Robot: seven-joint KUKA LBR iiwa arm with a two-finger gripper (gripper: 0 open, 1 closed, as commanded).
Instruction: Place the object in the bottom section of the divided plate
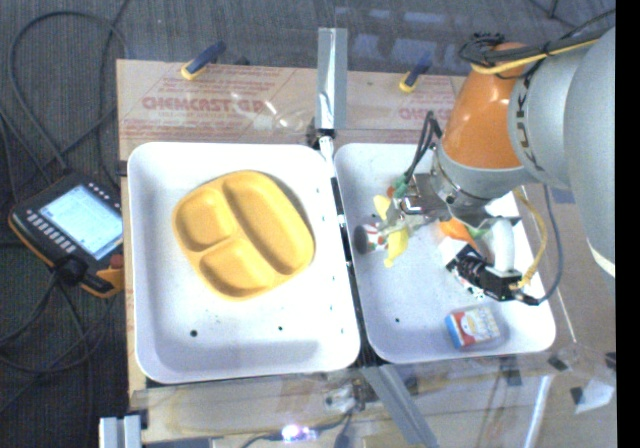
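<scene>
We see two shallow white bins side by side. The left white bin (170,326) holds a yellow divided plastic plate (243,233) of rounded shape, with three sections, lying towards the bin's far half. The right white bin (410,316) holds a cluster of small things near its far side and a small blue, white and red box (475,326) near its front right corner. In the cluster lie a small yellow-and-green object (396,239), a tiny red-and-white piece (372,234) just to its left, and an orange piece (455,229) to its right. The gripper (405,202) is just above the yellow-and-green object, in the right bin, well apart from the plate. We cannot tell whether the claw is released or clenched. The object looks irregular and limp; its finer shape is too small to make out.
</scene>
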